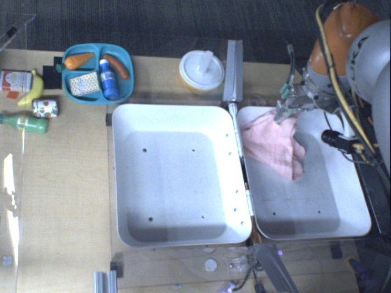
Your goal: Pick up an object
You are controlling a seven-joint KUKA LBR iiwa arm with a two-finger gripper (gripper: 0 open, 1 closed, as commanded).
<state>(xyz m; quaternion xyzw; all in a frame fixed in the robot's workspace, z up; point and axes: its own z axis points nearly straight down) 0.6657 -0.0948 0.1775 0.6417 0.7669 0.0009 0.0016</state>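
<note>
While the grey arm leans in over the worktop, two white bins sit side by side, the left bin bare and the right bin carrying a crumpled pink cloth toward its far left corner. At the cloth's upper edge the tool appears to pinch a raised fold. Such a thin grip on limp fabric could slip, or the hanging cloth could snag the bin wall.

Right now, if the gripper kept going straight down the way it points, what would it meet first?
Most likely the pink cloth in the right bin: the gripper sits at the cloth's upper edge. From this slanted view, depth is unclear.
</note>
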